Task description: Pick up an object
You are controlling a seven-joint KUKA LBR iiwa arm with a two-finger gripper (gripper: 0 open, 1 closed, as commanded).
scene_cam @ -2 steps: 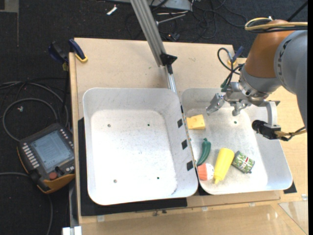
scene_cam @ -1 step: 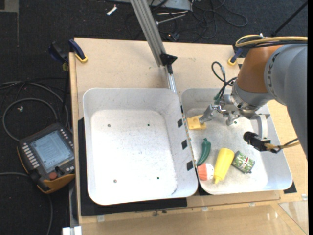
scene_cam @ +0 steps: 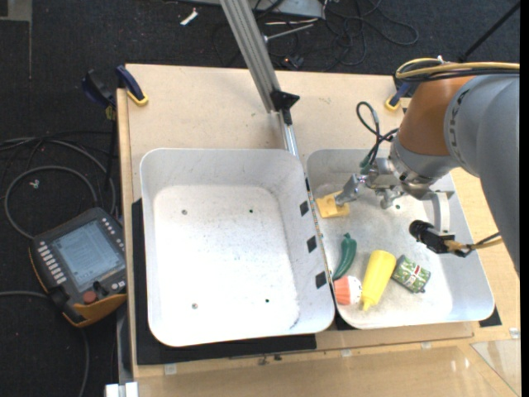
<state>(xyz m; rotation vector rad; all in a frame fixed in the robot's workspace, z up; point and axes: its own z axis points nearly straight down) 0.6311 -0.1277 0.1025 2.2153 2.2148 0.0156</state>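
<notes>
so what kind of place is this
Most likely a robotics lab or test cell. A grey arm reaches over two white bins on a wooden bench, a teach pendant lies on the dark floor, and cables trail behind.

The grey arm's gripper [scene_cam: 351,190] hangs just above a yellow wedge-shaped block [scene_cam: 332,208] in the right white bin [scene_cam: 467,300].
</notes>
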